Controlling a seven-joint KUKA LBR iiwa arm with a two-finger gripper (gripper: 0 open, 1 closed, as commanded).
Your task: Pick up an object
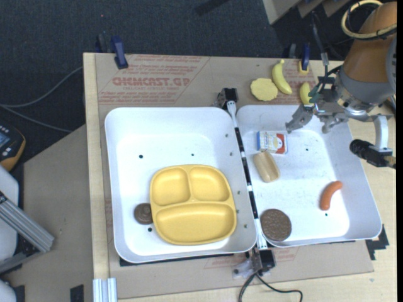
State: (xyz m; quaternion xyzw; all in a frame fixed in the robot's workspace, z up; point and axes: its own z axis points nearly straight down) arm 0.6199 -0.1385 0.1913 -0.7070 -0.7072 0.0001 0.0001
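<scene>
My two-finger gripper point(313, 119) hangs over the upper edge of the right-hand shallow white bin point(352, 187), in the upper right of the frame; its two dark fingers are spread apart with nothing between them. No object is yet chosen or held. The candidates lie below and to the left of me in this bin: a small white carton with blue and red print point(272, 141) nearest, a tan bread-roll shape point(266, 167) just below it, an orange-red sausage point(330, 195) toward the lower right, and a round brown patty point(276, 224) at the bin's lower left corner. The left-hand white bin point(126, 168) holds a yellow three-compartment plastic tray point(192, 204) with a small brown disc point(143, 214) touching its left side. A yellow banana point(281, 77) and a flat yellow slice point(264, 89) rest on the bench beyond the bins. Risks, as I judge them: the carton and roll lie close together, so a descent between them could nudge both and close on neither; the rounded sausage may roll from my fingers; the flat patty offers little to grip.
</scene>
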